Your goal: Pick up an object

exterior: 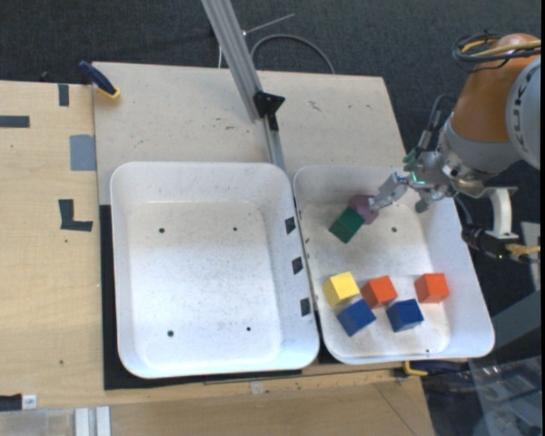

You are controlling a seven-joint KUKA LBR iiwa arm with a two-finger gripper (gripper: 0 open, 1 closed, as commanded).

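Green block (347, 224) is seen tilted in the far part of the right bin (463, 334), touching a purple block (363, 208) just beyond it. The gripper (381, 197) is placed at the purple block's right edge; its state cannot be told. Nearer lie a yellow block (341, 287), two orange blocks (379, 290) and two blue blocks (355, 317).

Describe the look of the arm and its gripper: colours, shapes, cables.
The arm is a rounded body, orange on its upper segment and grey toward the wrist. Thin black cables loop over its top and run down beside the wrist. The gripper is a small metallic grey assembly with slim fingers and a spot of teal at its base.
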